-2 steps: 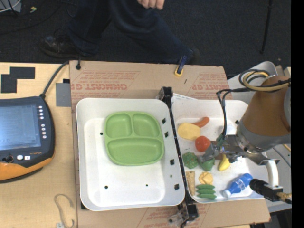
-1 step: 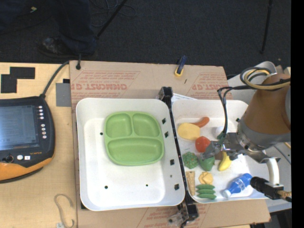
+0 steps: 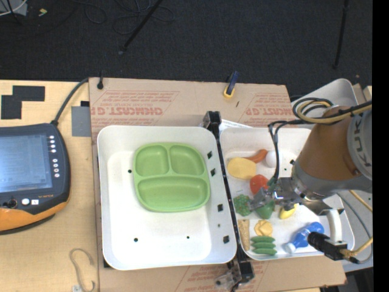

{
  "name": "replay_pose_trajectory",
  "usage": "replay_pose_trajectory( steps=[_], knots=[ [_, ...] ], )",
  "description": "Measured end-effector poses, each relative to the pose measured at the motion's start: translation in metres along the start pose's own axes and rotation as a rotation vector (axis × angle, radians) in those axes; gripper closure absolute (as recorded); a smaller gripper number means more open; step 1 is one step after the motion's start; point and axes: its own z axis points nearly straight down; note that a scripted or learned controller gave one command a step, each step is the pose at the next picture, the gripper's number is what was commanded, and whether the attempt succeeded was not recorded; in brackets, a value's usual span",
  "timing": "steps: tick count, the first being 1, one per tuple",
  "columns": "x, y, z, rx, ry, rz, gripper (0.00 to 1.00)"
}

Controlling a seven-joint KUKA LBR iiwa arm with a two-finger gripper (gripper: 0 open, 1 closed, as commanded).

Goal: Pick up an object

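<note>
Down in the right-hand bin [image 3: 240, 140], the gripper [image 3: 268, 194] sits low among a cluster of toy foods, reached in by the arm [image 3: 325, 154] from three o'clock, its orange band broad above the wrist; whether the gripper is clamped on anything I cannot tell, since the tip is lost among the pieces. Touching or just beside the tip, at about twelve o'clock from it, lies a red piece [image 3: 259, 182], and at six o'clock a dark green piece [image 3: 264, 210]. At nine o'clock from the gripper sits a green leafy piece [image 3: 242, 205]. Further out at eleven o'clock rests a yellow rounded piece [image 3: 241, 167], with a small orange-and-white piece [image 3: 261, 157] beyond it at one o'clock of that. At four o'clock from the gripper lies a small yellow piece [image 3: 287, 211]. Near the bin's lower rim are an orange-yellow piece [image 3: 263, 227], a green pea pod [image 3: 263, 244], a tan strip [image 3: 244, 232] and a blue object [image 3: 306, 235]. The left-hand bin [image 3: 115, 224] holds a green divided plate [image 3: 172, 178], well apart from the gripper at nine o'clock. Off the bins, at the far nine o'clock, a control pendant [image 3: 30, 175] lies on the bench
</note>
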Motion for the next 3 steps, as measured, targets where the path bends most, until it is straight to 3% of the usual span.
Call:
replay_pose_trajectory(
  steps=[1,2,3],
  knots=[
    [0.002,-0.001,0.054,0.001,0.0,0.0,0.0],
    [-0.001,-0.001,0.041,-0.002,0.0,0.008,1.0],
    [0.0,0.002,-0.001,-0.008,-0.002,0.001,1.0]
  ],
)
